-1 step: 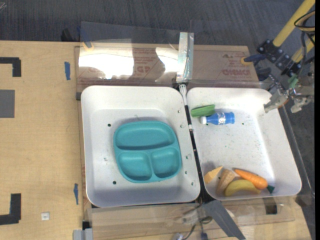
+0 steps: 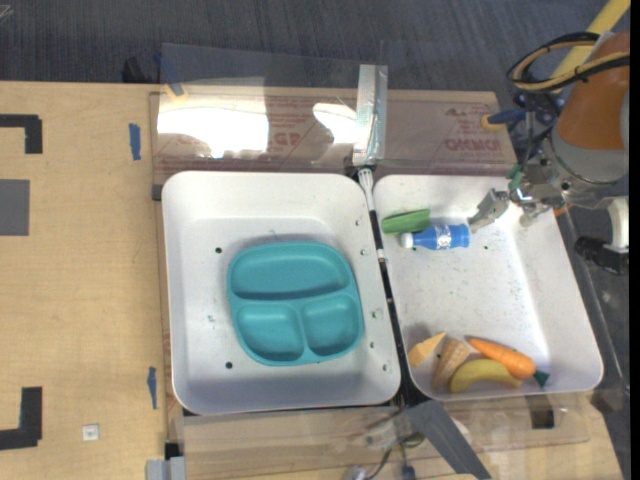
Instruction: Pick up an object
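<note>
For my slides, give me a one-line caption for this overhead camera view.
Gripper hovers by a blue bottle in the right bin; teal tray fills the left.

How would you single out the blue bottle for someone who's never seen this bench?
Start at the right-hand white bin and go to its far left corner. The blue bottle lies there on its side beside a green object; it alone is blue with a white label.
</note>
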`<move>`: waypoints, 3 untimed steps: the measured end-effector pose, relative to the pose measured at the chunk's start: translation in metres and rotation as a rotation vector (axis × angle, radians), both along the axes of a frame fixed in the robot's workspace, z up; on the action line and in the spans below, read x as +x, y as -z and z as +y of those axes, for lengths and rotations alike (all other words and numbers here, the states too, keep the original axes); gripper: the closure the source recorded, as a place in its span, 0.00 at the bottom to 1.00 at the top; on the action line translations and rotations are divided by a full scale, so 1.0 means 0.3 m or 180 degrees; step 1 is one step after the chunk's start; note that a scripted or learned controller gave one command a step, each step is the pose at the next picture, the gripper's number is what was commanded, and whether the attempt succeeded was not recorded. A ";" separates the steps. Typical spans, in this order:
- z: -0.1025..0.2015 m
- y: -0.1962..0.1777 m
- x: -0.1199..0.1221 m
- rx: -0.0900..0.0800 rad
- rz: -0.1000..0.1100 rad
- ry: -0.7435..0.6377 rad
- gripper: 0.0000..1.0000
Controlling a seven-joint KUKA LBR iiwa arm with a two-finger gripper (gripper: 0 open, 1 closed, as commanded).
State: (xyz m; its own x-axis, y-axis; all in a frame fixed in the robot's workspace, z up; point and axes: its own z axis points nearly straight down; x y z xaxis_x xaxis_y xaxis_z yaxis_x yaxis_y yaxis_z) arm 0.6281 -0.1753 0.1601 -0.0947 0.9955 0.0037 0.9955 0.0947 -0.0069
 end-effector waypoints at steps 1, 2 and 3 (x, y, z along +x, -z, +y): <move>0.086 0.194 0.036 -0.0020 -0.0057 -0.0044 0.00; 0.168 0.242 -0.126 -0.0010 -0.0042 -0.0419 0.00; 0.164 0.200 -0.118 -0.0016 -0.0068 -0.0410 1.00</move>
